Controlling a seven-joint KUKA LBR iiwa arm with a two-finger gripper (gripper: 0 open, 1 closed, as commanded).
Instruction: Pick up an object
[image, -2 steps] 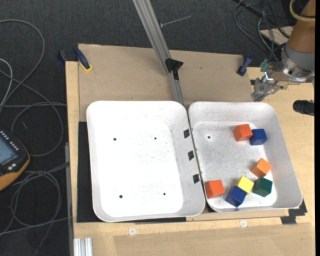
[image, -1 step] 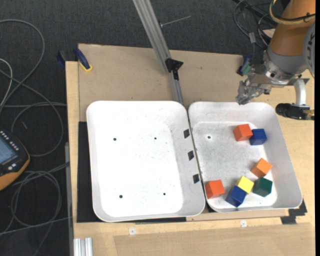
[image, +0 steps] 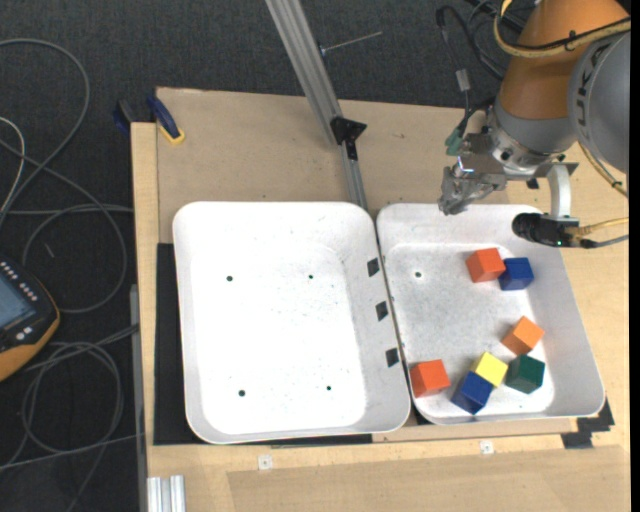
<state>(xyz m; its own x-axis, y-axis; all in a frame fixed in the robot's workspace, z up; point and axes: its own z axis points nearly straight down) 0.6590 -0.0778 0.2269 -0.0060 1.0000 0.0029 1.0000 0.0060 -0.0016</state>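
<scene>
My gripper (image: 456, 197) hangs over the far rim of the right bin (image: 440, 300), near its back left corner. Nothing shows between its fingers. Several small blocks lie in that bin. An orange block (image: 485, 265) touches a blue block (image: 516, 273) toward the back. Along the front sit an orange block (image: 431, 376), a blue block (image: 471, 392), a yellow block (image: 490, 368), a green block (image: 525, 373) and another orange block (image: 523, 335). The nearest block to the gripper is the back orange one, below and to its right.
The left bin (image: 270, 320) is bare white with small dark specks. A metal pole (image: 320, 90) slants down to the gap between the bins. A black camera mount (image: 540, 228) juts beside the right bin's back edge. Cables and a handheld device (image: 20, 315) lie off the bench at left.
</scene>
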